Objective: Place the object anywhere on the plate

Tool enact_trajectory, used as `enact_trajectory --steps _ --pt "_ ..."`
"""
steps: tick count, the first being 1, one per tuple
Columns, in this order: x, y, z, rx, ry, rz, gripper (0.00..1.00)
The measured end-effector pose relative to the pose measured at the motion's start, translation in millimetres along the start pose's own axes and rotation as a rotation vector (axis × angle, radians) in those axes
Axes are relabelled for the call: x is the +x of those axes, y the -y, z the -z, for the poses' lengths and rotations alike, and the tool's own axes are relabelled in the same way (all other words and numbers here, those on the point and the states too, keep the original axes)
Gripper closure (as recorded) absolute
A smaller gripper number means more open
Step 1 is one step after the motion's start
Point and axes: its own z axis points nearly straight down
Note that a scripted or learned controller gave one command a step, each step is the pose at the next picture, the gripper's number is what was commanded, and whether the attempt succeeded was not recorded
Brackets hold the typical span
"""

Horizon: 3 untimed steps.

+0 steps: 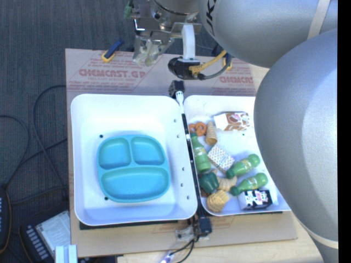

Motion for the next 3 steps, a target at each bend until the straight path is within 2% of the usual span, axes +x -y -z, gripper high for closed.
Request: enact_trajectory --steps 1,2,3 --pt "29.2 2.4 -198.7 0.009 -0.004 -0.003 1.00" --pt "13.7 63.9 -166.8 0.004 -0.006 -0.003 1.00" --pt "48.8 48.2 -243.5 0.007 -0.005 -0.002 1.00"
